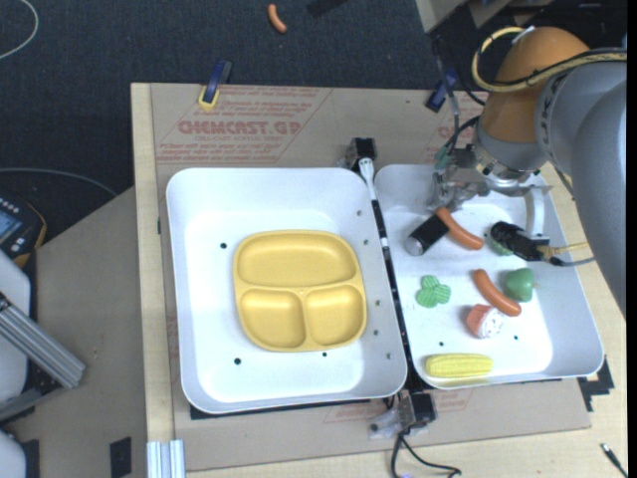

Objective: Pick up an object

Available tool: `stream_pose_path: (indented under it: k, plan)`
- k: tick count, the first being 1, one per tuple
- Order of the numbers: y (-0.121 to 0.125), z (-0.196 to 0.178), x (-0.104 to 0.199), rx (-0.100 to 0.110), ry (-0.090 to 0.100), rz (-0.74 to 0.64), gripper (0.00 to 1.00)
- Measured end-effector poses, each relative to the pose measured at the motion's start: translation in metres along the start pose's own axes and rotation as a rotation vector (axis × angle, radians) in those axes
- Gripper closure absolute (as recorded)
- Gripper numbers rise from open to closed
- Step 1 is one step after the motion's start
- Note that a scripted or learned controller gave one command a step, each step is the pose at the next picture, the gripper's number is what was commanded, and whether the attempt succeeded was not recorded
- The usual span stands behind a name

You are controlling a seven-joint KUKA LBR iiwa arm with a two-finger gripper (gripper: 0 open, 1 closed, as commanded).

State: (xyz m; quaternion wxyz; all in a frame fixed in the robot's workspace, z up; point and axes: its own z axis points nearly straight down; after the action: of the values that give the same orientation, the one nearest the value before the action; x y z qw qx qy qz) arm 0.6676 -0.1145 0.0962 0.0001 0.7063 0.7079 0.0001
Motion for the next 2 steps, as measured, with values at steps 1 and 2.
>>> stream_pose_path:
  k: [1,2]
  plan:
    - [0.001,-0.048,0.008,-0.006,-0.001,0.001,1.0]
    - [-0.004,-0.097,0.002,-0.007,-0.002,0.002,1.0]
